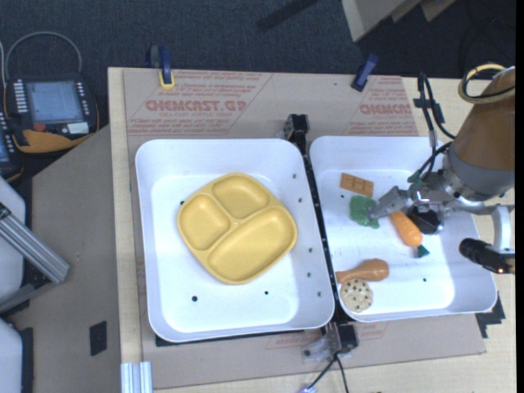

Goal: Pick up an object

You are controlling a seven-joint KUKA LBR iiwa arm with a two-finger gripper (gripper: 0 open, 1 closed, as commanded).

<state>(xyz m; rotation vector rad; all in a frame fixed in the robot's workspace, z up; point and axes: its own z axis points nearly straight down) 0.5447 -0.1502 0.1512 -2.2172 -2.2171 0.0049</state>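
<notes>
At the right of the frame the gripper [381, 210] reaches low into the right bin [385, 151], its tip at the green object [361, 212]; whether its jaws are apart or together cannot be told. The wrist hides part of the orange carrot [407, 229]. The green piece is small, leafy-looking, hard to identify. Nearby lie a brown cracker [357, 185], a chicken drumstick [364, 270] and a cookie [357, 295]. The left bin [164, 219] holds a yellow divided plate [237, 228].
</notes>
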